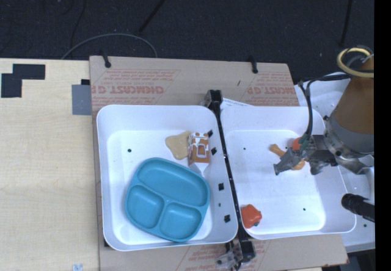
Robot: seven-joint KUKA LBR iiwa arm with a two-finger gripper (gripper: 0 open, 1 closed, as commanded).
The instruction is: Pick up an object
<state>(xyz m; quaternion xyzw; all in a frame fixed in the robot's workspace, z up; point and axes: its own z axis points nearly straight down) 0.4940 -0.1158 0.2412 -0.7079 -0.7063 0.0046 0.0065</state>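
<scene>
My gripper [300,166] is low in the right bin [275,202], near its right side, coming in from the right under the grey arm. Its two dark fingers [285,166] stand apart, so it is open. A small orange object [285,150] lies on the bin floor right at the gripper, partly under it and partly sticking out to the upper left. Whether the fingers touch it I cannot tell. A red-orange lump [251,215] lies at the right bin's front left corner, well clear of the gripper.
The left bin [113,141] holds a blue divided plate [167,199], a tan piece [178,143] and a small orange-and-white object [199,148] near the black divider [221,160]. Cables hang around the arm at the right.
</scene>
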